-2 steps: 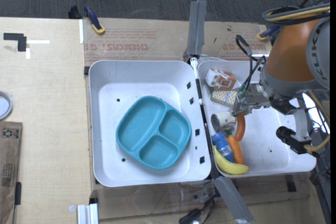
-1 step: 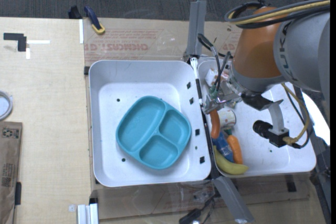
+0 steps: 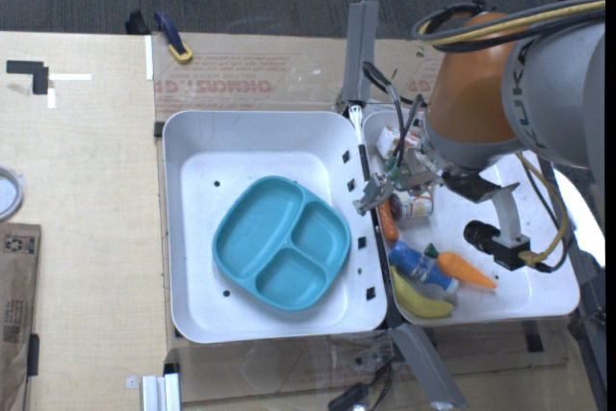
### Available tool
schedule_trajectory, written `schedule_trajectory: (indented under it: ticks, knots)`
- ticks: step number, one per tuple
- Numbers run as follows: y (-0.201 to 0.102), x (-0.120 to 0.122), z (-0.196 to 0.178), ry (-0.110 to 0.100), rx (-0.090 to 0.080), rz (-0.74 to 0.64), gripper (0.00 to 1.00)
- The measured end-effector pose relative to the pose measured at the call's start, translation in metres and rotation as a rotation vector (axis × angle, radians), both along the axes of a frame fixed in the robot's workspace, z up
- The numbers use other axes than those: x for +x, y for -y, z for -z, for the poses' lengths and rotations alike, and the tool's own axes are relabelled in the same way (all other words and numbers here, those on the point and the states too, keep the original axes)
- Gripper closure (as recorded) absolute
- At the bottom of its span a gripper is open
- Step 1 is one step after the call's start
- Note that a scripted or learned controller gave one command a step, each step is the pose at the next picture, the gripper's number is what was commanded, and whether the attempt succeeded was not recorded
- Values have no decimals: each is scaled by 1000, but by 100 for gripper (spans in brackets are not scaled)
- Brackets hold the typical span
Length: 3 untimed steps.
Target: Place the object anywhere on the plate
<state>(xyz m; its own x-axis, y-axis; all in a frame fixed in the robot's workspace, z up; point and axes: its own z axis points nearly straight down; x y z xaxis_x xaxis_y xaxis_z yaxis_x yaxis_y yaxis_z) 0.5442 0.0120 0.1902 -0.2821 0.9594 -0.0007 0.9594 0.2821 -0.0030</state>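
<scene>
Gripper (image 3: 393,178) sits low over the left edge of the right bin (image 3: 539,303), near the divider between bins; wiring and brackets hide the fingers, so can't tell how far open they are or whether anything is held. Candidate objects lie in that bin: carrot (image 3: 465,269), banana (image 3: 421,298), blue bottle (image 3: 421,266), a small can (image 3: 416,204), and an orange piece (image 3: 387,221) just below the gripper, probably the target given the pose. Plate (image 3: 281,243), blue and three-compartment, rests bare in the left bin (image 3: 192,207), tilted diagonally, well apart from the objects. Bench is pale wood with cardboard under the bins; dark carpet behind.
</scene>
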Motion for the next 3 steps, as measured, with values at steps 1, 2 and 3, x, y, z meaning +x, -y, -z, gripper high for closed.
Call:
schedule_trajectory:
  ticks: [1, 2, 3]
  knots:
    - [1, 0, -7, -3, -2, 0, 100]
    - [-41, -28, -30, -2, 0, 4, 100]
    - [-95, -65, -38, -2, -1, -1, 100]
